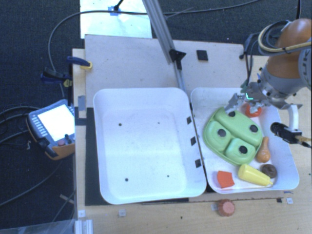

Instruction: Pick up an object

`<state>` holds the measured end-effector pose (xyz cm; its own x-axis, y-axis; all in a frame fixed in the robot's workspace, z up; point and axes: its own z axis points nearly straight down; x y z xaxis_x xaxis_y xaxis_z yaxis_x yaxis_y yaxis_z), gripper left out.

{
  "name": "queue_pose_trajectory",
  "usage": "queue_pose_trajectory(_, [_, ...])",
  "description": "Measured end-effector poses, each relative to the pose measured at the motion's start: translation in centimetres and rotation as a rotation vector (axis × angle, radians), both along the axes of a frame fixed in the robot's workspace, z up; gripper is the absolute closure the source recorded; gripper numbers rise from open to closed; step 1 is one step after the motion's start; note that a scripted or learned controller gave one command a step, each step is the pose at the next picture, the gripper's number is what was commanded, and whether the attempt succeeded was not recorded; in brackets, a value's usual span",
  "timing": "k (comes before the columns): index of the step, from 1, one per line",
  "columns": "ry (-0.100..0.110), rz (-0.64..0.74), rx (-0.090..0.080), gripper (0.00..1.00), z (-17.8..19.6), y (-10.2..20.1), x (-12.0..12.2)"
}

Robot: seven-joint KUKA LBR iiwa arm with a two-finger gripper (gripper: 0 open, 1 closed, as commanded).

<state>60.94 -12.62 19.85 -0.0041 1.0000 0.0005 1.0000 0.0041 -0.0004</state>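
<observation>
The right bin (204, 101) holds a large green tray-like toy (233, 135) with dark dots, a small orange-red round object (253, 110) at its far edge, an orange pear-shaped piece (263, 150), a brown ring (268, 170), a yellow cone (253, 175) and an orange-red block (224, 179). My gripper (245, 101) hangs over the far end of the green toy, just left of the orange-red round object. I see nothing held between its fingers.
The left bin (141, 145) sits beside the right one, joined by black clips (193, 140). A slanted metal pole (161, 23) crosses the back. A brown disc (226, 208) lies on the bench in front of the right bin. A pendant (51, 128) lies far left.
</observation>
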Motion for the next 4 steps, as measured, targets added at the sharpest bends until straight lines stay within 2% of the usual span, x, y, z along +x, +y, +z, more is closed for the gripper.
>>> queue_pose_trajectory(1, [-0.002, 0.000, 0.000, 0.00, 0.1, 0.0, 0.0])
queue_pose_trajectory(2, [0.001, 0.003, -0.001, 0.00, -4.4, 0.7, 0.3])
queue_pose_trajectory(3, [-0.011, -0.002, -0.001, 0.00, -8.4, 1.4, 0.0])
queue_pose_trajectory(4, [-0.030, 0.000, -0.006, 0.00, -9.1, 1.3, 0.7])
